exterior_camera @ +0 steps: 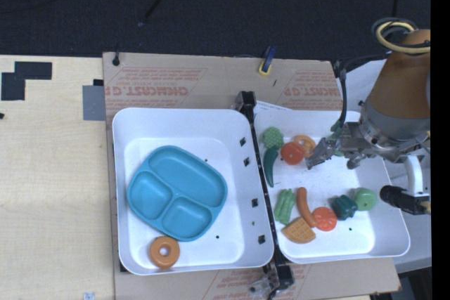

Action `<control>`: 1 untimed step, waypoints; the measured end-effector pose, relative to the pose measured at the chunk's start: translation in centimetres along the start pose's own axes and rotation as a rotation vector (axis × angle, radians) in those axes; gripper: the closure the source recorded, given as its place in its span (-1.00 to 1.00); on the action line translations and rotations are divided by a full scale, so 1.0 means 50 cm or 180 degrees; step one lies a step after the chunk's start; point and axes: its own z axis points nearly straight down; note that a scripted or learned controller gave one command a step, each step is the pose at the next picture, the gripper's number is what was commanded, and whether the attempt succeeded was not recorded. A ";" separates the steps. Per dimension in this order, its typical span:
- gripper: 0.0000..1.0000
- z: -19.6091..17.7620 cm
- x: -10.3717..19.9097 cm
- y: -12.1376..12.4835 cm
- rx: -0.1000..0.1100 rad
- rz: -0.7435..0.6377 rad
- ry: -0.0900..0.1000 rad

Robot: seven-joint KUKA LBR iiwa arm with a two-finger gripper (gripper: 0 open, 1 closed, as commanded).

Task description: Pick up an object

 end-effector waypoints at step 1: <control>-1.00 -0.013 0.000 0.005 -0.0039 -0.0005 -0.0005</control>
